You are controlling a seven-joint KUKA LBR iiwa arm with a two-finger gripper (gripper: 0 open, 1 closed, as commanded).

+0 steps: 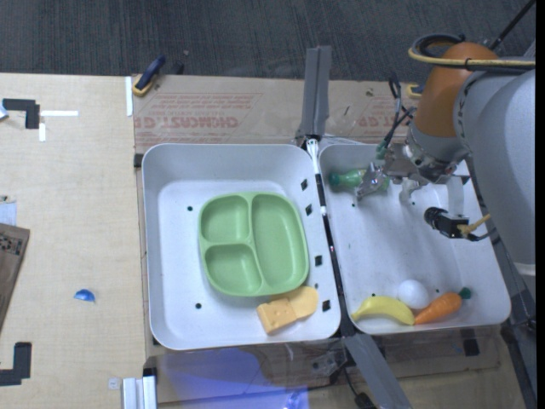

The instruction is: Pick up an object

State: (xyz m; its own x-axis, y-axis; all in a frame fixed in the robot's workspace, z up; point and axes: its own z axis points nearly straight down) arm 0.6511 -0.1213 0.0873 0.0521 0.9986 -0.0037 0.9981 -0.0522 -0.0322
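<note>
- Gripper [385, 180] hangs over the right bin's [383, 254] far end; whether it grasps or is released, I cannot tell.
- Green object [347, 178] lies just left of it, long axis running left-right.

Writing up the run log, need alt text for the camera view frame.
A grey robot arm reaches in from the right, its gripper low in the right bin beside a green object. A banana, white ball and carrot lie at that bin's near edge. The left bin holds a green divided plate and a yellow cheese wedge.
</note>
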